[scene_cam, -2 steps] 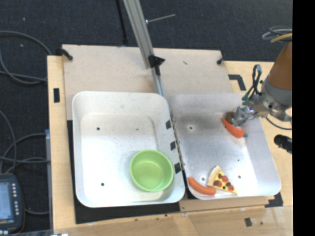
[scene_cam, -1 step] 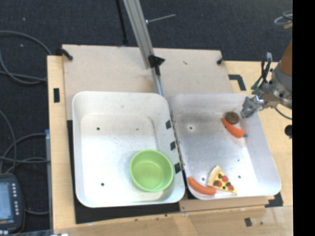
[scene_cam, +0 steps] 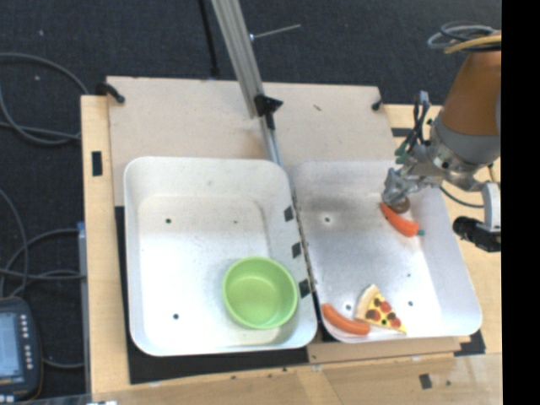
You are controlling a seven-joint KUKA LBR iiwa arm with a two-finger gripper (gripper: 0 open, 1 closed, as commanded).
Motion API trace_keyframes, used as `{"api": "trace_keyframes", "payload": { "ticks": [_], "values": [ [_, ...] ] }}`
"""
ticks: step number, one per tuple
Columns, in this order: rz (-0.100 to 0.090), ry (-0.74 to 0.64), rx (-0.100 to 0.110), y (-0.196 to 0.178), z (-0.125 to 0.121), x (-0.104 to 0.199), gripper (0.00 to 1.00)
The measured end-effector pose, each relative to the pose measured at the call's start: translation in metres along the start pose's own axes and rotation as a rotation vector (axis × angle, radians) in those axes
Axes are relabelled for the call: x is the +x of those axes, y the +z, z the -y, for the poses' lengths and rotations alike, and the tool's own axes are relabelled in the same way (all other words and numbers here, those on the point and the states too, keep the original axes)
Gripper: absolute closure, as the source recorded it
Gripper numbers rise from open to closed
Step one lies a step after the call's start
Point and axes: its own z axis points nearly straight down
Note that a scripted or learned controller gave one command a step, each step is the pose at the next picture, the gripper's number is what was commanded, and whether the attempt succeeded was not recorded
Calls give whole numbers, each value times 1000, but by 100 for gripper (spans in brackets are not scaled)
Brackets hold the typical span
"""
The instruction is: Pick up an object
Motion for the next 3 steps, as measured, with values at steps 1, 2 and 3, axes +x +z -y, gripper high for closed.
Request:
{"api": "trace_keyframes", "payload": {
  "ticks": [1, 2, 3],
  "values": [
    [0, 0, 0, 7, -7, 54, 100],
    [-1, -1, -1, 8, -16, 111, 100],
    [-2, -1, 1, 0, -5, 159, 100]
  ]
}}
